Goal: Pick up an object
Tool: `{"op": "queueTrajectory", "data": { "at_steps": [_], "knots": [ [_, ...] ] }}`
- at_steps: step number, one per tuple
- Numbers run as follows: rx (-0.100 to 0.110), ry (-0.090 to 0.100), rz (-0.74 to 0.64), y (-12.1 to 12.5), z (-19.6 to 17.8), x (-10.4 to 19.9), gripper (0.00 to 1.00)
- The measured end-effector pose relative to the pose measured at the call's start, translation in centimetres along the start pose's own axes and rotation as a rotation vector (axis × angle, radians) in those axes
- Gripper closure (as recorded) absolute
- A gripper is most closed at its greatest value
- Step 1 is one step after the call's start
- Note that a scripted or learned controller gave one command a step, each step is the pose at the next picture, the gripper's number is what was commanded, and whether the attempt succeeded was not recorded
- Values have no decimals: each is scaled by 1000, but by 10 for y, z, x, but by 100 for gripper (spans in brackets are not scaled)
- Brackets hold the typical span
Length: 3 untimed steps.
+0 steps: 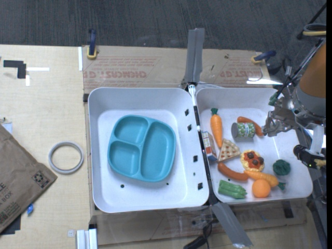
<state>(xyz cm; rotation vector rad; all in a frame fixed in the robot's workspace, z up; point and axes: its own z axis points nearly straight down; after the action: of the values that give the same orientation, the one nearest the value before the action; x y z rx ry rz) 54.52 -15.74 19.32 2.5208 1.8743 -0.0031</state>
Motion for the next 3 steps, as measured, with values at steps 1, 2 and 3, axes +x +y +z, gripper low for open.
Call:
{"op": "queueTrajectory", "data": {
  "at_steps": [1,2,3],
  "knots": [
    [3,1,-194,24,86,53,100],
    [-2,-1,-494,71,1,118,100],
    [-2,-1,-494,71,1,118,0]
  ]
}}
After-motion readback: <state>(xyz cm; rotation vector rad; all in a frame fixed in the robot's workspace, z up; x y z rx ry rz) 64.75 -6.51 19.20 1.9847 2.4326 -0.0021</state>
